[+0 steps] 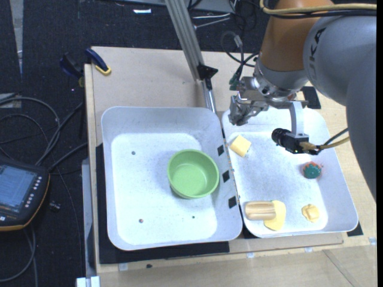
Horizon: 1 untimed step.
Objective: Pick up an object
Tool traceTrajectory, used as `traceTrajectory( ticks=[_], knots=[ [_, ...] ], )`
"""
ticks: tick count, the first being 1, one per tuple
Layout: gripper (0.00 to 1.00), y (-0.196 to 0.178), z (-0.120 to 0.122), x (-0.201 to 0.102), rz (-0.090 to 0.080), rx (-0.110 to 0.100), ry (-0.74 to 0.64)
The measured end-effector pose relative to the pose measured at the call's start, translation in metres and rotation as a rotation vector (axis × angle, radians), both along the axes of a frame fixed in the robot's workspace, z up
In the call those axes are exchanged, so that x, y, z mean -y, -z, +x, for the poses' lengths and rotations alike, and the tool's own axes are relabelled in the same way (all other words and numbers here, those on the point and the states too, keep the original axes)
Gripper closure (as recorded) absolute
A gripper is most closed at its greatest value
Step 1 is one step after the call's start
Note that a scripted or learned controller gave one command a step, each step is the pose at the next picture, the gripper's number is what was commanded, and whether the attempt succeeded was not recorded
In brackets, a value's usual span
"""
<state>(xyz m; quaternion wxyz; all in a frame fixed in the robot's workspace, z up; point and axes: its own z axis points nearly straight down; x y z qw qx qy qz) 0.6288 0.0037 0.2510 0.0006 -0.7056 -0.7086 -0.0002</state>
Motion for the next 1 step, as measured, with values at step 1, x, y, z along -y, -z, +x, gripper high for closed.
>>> traceTrajectory(
  ticks=[1],
  knots=[
    [1.00,0.0135,0.0000,-0.0541,0.000,0.000,0.000]
  ],
)
